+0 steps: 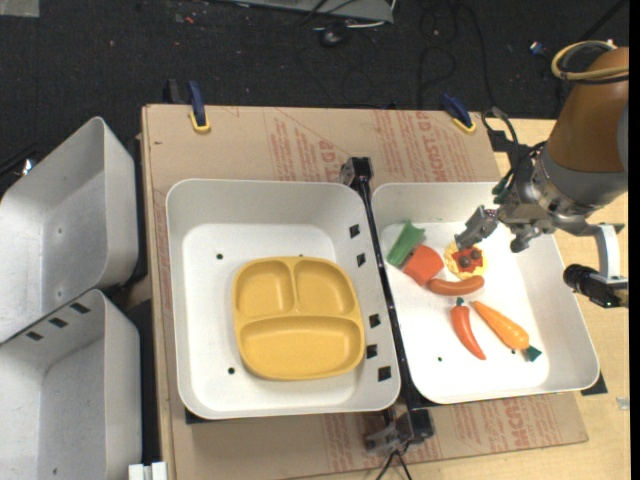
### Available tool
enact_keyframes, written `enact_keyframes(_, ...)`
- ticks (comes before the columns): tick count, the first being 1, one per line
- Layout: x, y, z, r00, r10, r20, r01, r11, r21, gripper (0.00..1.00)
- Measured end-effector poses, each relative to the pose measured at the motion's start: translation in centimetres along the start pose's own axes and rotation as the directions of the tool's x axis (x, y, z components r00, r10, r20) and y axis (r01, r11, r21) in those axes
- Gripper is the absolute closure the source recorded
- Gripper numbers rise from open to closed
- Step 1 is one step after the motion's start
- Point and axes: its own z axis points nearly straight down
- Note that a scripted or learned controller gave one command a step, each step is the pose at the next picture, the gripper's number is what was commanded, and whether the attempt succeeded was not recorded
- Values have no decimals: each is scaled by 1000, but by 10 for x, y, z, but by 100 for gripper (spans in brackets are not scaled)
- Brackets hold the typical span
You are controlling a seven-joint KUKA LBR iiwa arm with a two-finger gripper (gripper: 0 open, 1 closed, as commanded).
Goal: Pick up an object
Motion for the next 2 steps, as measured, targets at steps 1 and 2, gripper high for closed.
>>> enact_keyframes(1, 0, 3, -7, 1000, -3, 2, 3, 1000, -13, 0)
enact_keyframes(2, -3, 6, 56, 1000, 0, 2, 0, 1000, -7, 0)
